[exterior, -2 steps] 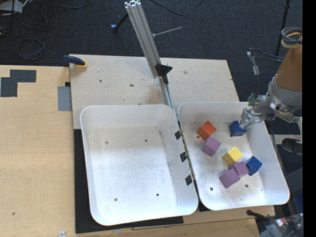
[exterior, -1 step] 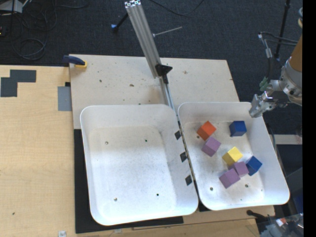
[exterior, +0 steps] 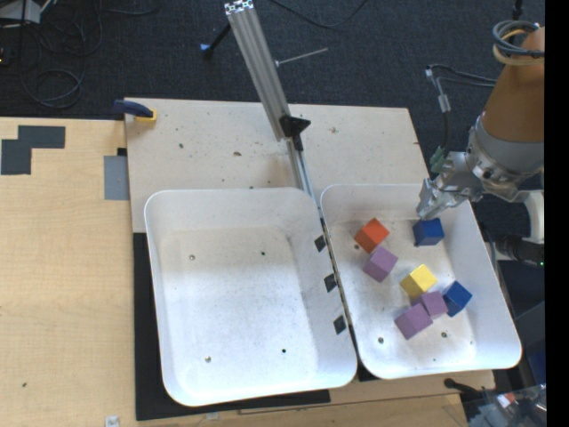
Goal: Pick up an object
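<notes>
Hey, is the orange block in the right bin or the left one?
In the right bin. The orange block lies on its floor near the divider, just above a purple block.

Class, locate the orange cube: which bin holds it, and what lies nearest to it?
The orange cube sits in the right bin, toward its upper left, with a purple cube just below it.

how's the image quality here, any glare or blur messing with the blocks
Camera view: even, soft lighting; the right bin is bright white but not blown out, and the blue cube and orange cube stay distinct; shadows are faint; the gripper looks slightly soft.
</notes>
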You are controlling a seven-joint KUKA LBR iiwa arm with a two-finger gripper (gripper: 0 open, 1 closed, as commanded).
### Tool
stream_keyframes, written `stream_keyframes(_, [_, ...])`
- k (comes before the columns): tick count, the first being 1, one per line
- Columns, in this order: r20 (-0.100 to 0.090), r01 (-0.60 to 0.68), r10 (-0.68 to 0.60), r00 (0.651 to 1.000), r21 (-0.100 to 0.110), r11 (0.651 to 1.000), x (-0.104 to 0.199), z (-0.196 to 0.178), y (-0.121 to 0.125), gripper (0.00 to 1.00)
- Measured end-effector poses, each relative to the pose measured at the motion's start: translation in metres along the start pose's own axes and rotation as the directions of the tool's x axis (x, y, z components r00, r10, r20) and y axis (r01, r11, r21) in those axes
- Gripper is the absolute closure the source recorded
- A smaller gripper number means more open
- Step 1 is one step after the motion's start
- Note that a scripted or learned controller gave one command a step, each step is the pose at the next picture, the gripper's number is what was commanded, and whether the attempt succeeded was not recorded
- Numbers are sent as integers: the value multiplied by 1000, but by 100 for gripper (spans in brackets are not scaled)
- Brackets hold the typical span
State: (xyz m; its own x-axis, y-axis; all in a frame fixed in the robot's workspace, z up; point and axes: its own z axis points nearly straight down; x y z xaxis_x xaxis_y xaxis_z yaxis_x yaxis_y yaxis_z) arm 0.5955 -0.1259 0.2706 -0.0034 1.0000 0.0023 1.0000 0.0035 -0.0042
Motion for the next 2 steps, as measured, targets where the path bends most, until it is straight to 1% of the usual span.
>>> stream_keyframes(1, [0, 1, -1, 1000, -1, 1000, 51, 0, 1, 100])
stream_keyframes(2, [1, 0, 0, 1000, 0, 1000, 92, 9, 11, 100])
